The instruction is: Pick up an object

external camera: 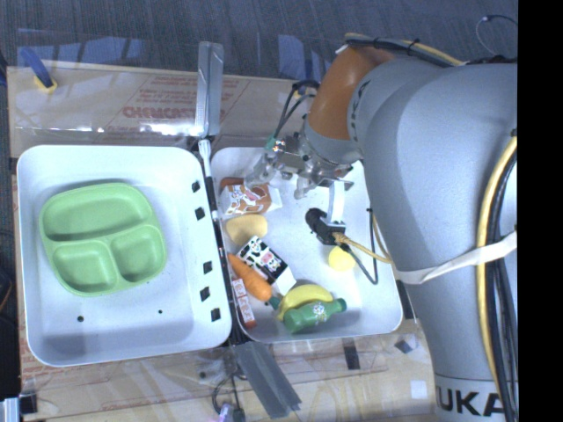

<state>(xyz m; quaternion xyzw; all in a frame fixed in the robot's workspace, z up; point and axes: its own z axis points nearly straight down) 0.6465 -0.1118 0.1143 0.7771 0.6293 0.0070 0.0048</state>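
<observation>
Seen from above, a grey arm with an orange band reaches in from the right over the right bin. Its tool hangs near the bin's far end, just above a snack packet; I cannot tell its state. A potato, carrot, banana and lemon lie nearby. A green tray sits in the left bin.

In the right bin lie a snack packet, a potato, a carrot, a black-and-white carton, a banana, a green bottle and a lemon.
</observation>
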